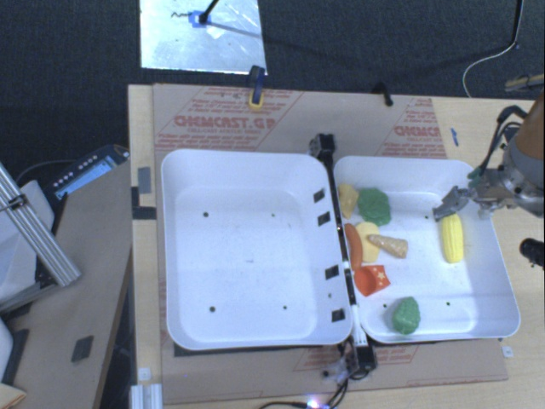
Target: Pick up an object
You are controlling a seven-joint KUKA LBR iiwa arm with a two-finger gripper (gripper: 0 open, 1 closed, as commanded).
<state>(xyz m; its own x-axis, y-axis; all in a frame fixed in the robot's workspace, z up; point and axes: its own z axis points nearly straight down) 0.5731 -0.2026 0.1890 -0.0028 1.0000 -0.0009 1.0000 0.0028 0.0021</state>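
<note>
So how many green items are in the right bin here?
2. One green piece sits near the bin's upper left beside the yellow pieces; the other green piece lies near the front edge. None seem hidden.

Dark carpet floor [383, 24]; shiny metal sheet [202, 22] lying on it; pale wooden bench [140, 143]; aluminium rail [34, 237] left.

The robot arm [526, 156] is pale grey with an orange band at its upper edge, dark cabling looping along its side. Its gripper [451, 204] is grey metal, slim and angular, joined to a blocky grey wrist housing.
</note>
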